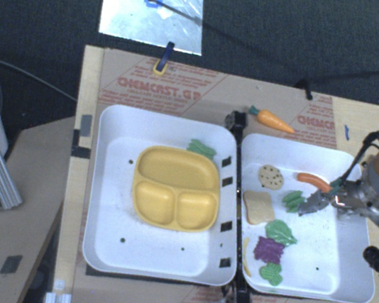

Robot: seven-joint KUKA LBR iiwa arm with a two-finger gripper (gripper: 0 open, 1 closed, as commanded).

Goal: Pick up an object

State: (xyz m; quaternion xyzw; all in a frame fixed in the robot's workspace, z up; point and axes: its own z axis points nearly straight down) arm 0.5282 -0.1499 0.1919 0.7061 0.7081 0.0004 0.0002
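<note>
At the frame's right, over the right bin [351, 282], the gripper [312, 203] is hanging with fingers slightly parted, gripping nothing, just beside a green leaf piece [293, 199] below the orange sausage [313, 180].

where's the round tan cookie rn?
The round tan cookie lies in the right white bin, upper-left area, just above the beige bread slice.
</note>
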